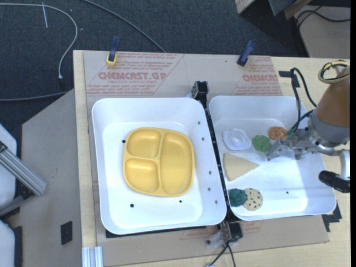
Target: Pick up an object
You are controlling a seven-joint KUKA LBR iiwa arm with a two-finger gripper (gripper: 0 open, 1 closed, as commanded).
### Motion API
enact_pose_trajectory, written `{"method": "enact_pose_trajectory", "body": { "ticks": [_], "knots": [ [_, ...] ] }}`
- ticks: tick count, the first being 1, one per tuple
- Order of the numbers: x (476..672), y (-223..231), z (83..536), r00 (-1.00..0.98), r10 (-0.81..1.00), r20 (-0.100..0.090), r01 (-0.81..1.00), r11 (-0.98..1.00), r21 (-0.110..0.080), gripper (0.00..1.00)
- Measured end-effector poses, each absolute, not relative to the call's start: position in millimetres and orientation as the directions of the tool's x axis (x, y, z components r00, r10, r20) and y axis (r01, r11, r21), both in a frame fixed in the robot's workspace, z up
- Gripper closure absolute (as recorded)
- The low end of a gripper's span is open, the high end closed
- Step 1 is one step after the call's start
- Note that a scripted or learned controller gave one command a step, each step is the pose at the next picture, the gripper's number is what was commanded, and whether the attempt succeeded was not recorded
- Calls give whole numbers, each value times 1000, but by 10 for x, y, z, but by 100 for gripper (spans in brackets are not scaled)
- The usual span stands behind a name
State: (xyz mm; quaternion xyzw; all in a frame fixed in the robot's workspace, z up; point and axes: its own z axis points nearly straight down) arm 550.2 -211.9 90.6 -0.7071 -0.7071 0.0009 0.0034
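Note:
The right bin [295,196] holds several small items. A white cup-like piece [237,139] lies at its left, with a green broccoli-like piece [260,143] and an orange piece [277,133] beside it. A pale cheese wedge [238,166] lies below them. Near the front wall sit a dark green piece [237,196] and a speckled cookie [253,198]. My gripper [276,150] reaches in from the right, low in the bin, its tip just right of the broccoli piece and below the orange piece.
The left bin [111,121] carries a yellow divided plate [159,161]. Black clamps [199,89] sit where the bins meet. The arm's wrist [334,115] and a cable [300,93] hang over the right bin's right side.

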Motion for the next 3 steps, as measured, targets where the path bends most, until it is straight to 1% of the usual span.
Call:
{"method": "enact_pose_trajectory", "body": {
  "ticks": [1,3],
  "knots": [
    [5522,-2124,1052,-1,1000,1,1000,1,1,100],
    [5529,-1999,2257,-2,1000,-2,1000,2,7,100]
  ]
}}
